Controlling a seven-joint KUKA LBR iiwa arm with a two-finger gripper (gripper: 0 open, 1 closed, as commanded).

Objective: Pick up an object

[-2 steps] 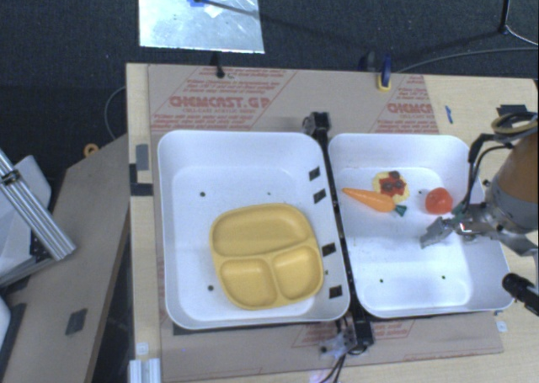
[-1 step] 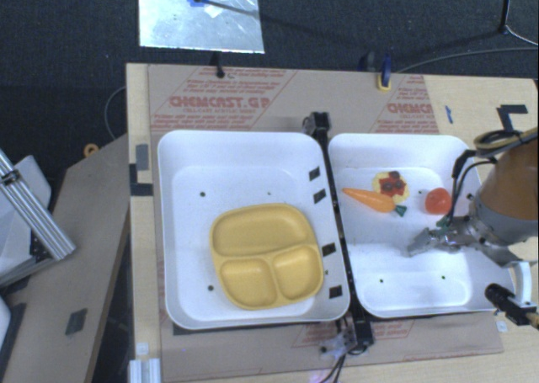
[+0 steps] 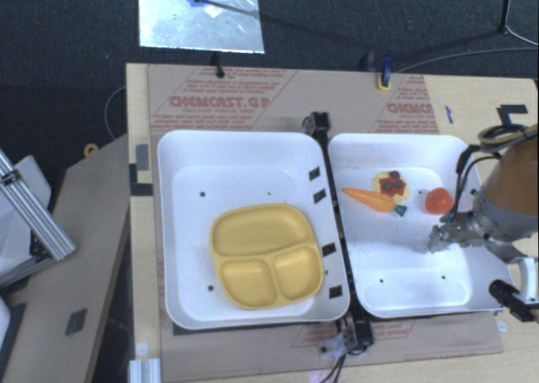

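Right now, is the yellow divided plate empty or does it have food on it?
Empty. The yellow divided plate in the left bin shows three bare compartments; the toy carrot lies in the right bin.

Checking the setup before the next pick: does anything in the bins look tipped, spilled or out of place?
Nothing stands out. The yellow divided plate lies flat in the left bin. In the right bin, the toy carrot, a small red and yellow toy and a red ball lie near the far wall.

One fixed camera looks down, slanted, on both bins [image 3: 253, 150]; height seemingly moderate.
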